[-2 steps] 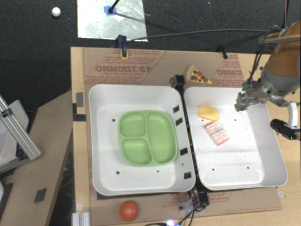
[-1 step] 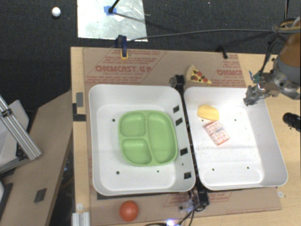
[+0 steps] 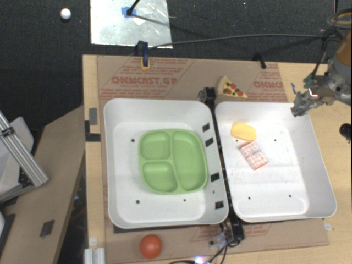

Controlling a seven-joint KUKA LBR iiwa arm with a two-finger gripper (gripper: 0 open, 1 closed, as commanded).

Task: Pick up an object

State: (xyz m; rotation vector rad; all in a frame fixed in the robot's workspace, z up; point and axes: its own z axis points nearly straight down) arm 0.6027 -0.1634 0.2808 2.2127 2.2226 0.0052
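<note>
A yellow rounded object lies in the right bin, toward its back. Just in front of it lies a small pink and white patterned packet. My gripper hangs at the right bin's back right corner, well to the right of both objects and apart from them. Nothing shows between its fingers.
The left bin holds a green divided tray. A toy pizza slice lies on the cardboard behind the bins. An orange ball sits in front of the left bin. A metal frame stands at the left.
</note>
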